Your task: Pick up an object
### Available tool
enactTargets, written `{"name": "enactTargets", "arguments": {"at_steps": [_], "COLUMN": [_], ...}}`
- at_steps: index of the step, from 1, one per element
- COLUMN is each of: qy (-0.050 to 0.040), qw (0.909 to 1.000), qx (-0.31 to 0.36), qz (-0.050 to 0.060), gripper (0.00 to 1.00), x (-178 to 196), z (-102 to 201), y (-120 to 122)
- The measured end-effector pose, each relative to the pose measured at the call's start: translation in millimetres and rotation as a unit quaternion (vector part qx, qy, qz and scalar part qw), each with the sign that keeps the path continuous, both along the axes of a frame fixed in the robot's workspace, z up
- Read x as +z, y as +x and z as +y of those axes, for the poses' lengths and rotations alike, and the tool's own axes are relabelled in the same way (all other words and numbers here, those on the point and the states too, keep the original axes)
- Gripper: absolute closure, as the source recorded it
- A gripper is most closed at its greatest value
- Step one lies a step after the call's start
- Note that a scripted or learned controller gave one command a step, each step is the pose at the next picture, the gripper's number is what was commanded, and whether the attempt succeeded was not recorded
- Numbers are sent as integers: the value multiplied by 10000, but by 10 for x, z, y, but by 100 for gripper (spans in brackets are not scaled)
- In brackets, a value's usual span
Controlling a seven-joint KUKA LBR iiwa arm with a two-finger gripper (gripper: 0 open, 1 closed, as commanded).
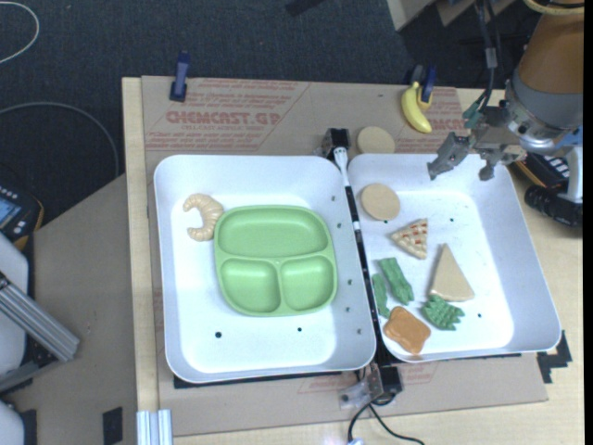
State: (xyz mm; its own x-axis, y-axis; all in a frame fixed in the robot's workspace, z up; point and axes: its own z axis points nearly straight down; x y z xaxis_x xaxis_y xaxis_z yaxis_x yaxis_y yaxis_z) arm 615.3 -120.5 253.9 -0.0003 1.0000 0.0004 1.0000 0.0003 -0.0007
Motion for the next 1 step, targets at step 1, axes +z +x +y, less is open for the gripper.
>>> {"name": "enactTargets", "arguments": {"at_steps": [1], "qy": [18], "qw": [10000], "qx": [-14], "qz": [87], "gripper": [0], "x": [-1463], "z": [28], "y": [-498]}}
